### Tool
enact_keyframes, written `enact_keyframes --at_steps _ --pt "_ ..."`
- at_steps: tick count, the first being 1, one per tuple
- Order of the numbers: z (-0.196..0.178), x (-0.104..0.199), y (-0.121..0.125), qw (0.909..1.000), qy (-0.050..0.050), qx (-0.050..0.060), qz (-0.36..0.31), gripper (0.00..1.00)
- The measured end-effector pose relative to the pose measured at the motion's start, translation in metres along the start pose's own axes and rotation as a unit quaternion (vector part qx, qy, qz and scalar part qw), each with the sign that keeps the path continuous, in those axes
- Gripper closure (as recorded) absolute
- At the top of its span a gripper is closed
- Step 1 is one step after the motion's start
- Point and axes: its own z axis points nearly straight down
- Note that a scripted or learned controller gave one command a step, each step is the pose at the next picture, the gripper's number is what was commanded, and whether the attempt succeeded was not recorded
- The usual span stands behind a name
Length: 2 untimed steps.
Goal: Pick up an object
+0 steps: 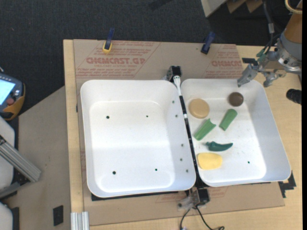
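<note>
Arm reaching in from upper right of the view, wrist pointing down. Gripper hanging with its two fingers spread apart, nothing sitting between them. Orange band partly showing above the wrist.

Grey arm, metal pincer with teal fittings, dark cable
</note>
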Motion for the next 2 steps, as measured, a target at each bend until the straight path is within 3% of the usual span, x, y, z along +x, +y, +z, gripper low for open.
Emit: enact_keyframes --at_steps 1,2 --pt "0.074 0.042 -0.116 1.0 0.003 0.008 0.001 0.0" --pt "0.027 0.135 -0.181 1.0 0.003 0.003 -0.003 0.0"
